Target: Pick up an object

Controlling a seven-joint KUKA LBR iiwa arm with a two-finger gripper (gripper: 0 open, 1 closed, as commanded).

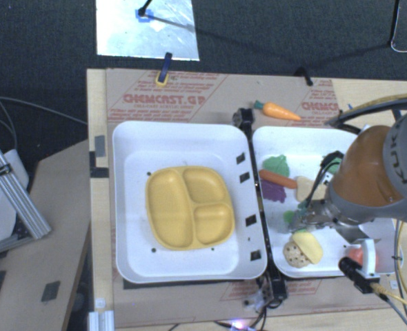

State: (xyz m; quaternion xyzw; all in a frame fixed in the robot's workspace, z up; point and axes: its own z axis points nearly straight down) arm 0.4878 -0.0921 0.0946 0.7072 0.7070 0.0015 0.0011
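Two white bins fill my frame's middle: the left bin (pixel 124 205) bears a yellow divided plate (pixel 188 207), while the gripper (pixel 301 216) hangs in the right bin (pixel 307 140) beside toy food (pixel 303 247) (finger state: cannot tell).

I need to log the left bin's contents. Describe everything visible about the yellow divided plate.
The yellow divided plate looks like smooth moulded plastic, pale mustard in colour, with rounded corners. Raised ridges split it into three compartments: one long section on its left side and two smaller ones on its right. It lies flat, open side up, turned slightly askew, near the middle of the left white bin, resting on the bin's floor. Nothing lies in it.
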